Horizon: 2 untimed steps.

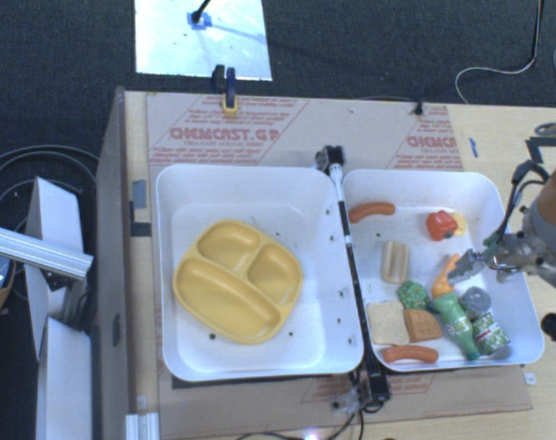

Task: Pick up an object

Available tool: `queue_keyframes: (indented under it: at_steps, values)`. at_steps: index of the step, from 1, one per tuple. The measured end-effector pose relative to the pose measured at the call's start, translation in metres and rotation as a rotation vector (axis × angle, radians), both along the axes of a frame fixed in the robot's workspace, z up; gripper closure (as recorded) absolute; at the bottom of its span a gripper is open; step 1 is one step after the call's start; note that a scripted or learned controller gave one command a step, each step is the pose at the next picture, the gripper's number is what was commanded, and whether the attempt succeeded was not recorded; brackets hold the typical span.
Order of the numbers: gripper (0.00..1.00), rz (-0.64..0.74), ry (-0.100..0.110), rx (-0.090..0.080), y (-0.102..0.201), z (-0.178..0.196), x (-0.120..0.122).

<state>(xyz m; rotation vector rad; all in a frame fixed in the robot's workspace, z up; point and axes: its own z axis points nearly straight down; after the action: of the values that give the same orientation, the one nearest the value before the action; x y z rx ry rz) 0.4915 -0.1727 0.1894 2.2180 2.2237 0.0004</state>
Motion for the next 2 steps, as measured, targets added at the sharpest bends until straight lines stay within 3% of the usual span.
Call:
queue_keyframes:
  at_steps: [1,2]
  values:
    - [0.00,0.001,-0.001,0.000,0.019,-0.105,0.076]
    - [0.00,0.002,-0.003,-0.001,0.011,-0.105,0.123]
